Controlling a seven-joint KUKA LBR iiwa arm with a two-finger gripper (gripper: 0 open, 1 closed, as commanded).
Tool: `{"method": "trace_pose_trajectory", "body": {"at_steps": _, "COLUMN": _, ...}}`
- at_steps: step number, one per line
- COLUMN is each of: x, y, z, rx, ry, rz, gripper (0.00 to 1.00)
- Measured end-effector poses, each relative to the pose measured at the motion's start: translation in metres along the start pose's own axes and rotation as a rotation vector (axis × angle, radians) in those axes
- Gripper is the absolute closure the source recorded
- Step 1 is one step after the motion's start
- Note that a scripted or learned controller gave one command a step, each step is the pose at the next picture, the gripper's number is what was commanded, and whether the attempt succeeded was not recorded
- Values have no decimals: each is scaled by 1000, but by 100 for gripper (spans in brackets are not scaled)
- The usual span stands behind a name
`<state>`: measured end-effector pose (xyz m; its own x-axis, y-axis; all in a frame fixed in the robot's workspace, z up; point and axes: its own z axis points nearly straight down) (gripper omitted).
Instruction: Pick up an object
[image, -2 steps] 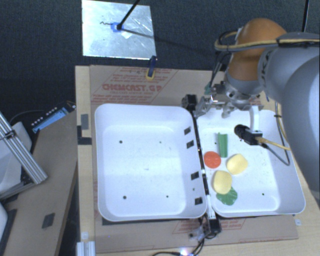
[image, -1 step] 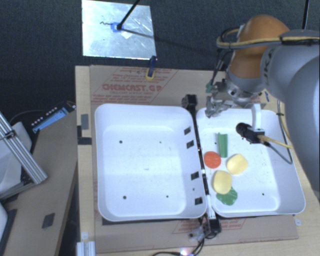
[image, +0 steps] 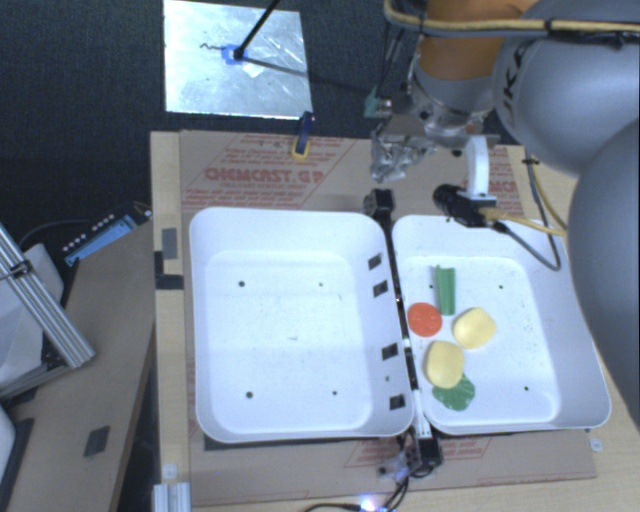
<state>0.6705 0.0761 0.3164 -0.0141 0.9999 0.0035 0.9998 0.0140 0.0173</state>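
Observation:
The right bin (image: 540, 400) holds a small group of objects near its left side. A green bar (image: 445, 288) stands lengthwise at the top of the group. Below it lies an orange-red disc (image: 425, 320), with a pale yellow lump (image: 474, 327) to its right. A second yellow lump (image: 444, 363) sits lower, partly over a green leafy piece (image: 455, 394). My gripper (image: 392, 170) hangs high above the back edge of the bins, near the seam between them, apart from all the objects. Nothing shows between its fingers.
The left bin (image: 285, 320) sits beside the right one, joined by a row of black clips (image: 392, 320). The grey arm (image: 580, 130) fills the upper right and overhangs the right bin's far side. A yellow cable (image: 530, 225) trails behind.

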Motion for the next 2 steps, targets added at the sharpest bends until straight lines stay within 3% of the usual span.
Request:
{"method": "trace_pose_trajectory", "body": {"at_steps": 1, "x": 112, "y": -1, "z": -25, "rx": 11, "ry": 2, "rz": -1, "gripper": 100}}
{"method": "trace_pose_trajectory", "body": {"at_steps": 2, "x": 78, "y": 0, "z": -40, "rx": 14, "ry": -3, "rz": 14, "gripper": 100}}
